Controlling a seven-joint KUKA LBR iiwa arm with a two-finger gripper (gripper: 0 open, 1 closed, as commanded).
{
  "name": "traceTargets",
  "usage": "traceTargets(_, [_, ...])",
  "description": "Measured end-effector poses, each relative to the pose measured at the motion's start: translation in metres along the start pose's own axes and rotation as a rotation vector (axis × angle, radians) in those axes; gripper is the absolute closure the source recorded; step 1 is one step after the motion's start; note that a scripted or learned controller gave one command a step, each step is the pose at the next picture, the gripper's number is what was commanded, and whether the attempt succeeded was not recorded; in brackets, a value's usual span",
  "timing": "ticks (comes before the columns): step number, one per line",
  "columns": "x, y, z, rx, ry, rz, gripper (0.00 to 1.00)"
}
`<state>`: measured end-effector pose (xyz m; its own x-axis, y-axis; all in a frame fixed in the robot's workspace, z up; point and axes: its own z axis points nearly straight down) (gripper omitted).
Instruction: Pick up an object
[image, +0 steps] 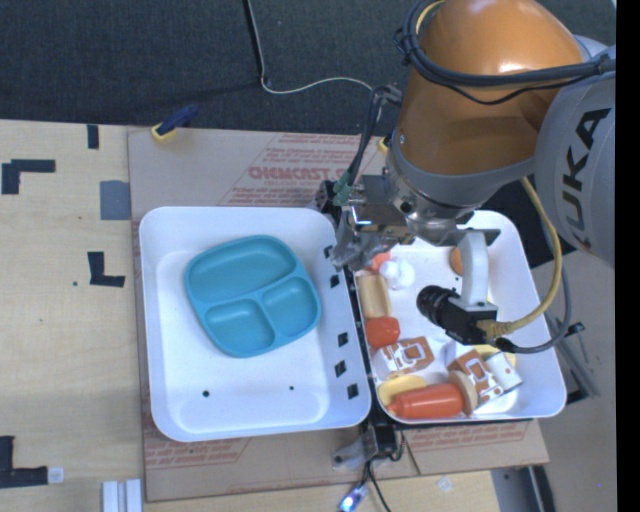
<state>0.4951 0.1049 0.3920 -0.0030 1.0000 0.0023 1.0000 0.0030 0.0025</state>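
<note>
Camera view: toy foods (400, 352) crowd right bin (530, 260) beneath arm (490, 90).

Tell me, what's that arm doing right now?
End effector low over right bin, grip unclear. Toy food heaped below, none seen held. Blue divided plate alone in left bin.

The arm (590, 150) bears large black letters on its grey casing at the right edge, reading "KUKA" (running upward, partly cut off by the frame). The cardboard sheet (250, 170) under the bins carries red print reading "CHEMCAST", set at a slant just above the left bin; further red lines of print beside it, and along the cardboard's lower edges, are too small or too hidden to read. The black marks on the counter (60, 200) are plain shapes, not letters.
</note>
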Motion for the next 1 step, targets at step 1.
traceTargets(1, [0.0421, -0.0120, -0.0206, 0.002, -0.001, -0.003, 1.00])
